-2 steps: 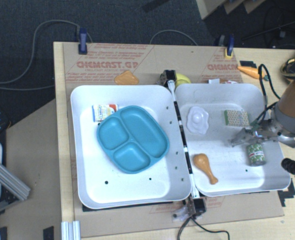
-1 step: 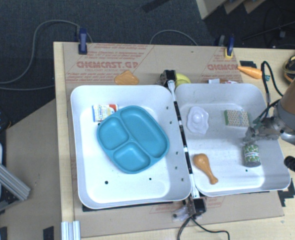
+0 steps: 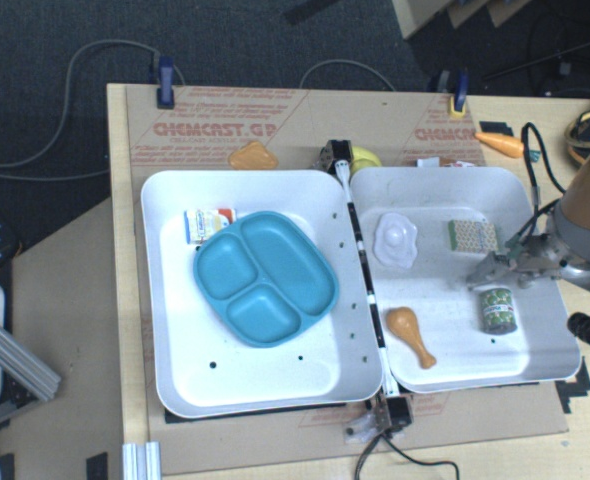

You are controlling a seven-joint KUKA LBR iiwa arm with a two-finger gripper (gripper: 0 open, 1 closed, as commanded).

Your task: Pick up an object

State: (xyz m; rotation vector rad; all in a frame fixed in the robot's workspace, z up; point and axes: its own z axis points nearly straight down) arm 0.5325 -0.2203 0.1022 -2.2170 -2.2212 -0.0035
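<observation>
In the right bin (image 3: 545, 363) lie several small things: a green can (image 3: 497, 309) on its side, a green patterned block (image 3: 472, 235), a white fried-egg toy (image 3: 396, 240) and a tan drumstick toy (image 3: 411, 334). My gripper (image 3: 502, 266) reaches in from the right and sits low over the bin, just above the top end of the green can and below the patterned block. Nothing is visibly held in it. The grey arm (image 3: 585, 218) hides the bin's right rim.
The left bin (image 3: 175, 368) holds a blue divided plate (image 3: 265, 277) and a small carton (image 3: 207, 223). On the bench behind the bins lie an orange piece (image 3: 253, 155), a yellow ball (image 3: 363, 158) and a carrot toy (image 3: 501, 144). Cables run at the right.
</observation>
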